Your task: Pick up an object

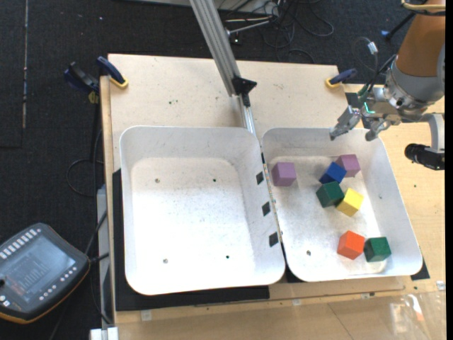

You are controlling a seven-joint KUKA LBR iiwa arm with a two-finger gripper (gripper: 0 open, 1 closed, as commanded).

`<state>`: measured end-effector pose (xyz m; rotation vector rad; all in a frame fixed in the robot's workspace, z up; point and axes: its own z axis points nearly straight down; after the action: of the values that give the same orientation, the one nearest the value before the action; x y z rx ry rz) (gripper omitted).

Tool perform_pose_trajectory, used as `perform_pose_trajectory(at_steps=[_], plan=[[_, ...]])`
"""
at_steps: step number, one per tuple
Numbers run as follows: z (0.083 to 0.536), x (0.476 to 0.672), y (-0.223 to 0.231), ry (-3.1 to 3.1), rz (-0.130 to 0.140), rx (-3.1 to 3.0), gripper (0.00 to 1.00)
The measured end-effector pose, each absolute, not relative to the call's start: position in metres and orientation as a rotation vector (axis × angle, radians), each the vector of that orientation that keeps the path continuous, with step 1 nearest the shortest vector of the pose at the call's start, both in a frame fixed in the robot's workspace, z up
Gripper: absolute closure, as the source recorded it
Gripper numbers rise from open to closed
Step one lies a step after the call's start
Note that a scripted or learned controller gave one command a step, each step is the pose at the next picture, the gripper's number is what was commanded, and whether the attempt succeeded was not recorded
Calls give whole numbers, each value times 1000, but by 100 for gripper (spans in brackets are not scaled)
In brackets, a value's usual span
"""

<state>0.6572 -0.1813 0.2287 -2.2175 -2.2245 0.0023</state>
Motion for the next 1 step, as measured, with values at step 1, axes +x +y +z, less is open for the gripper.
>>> perform_pose_trajectory(at_steps=[1], plan=[[165, 657, -176, -2223, 5, -2214, 0]])
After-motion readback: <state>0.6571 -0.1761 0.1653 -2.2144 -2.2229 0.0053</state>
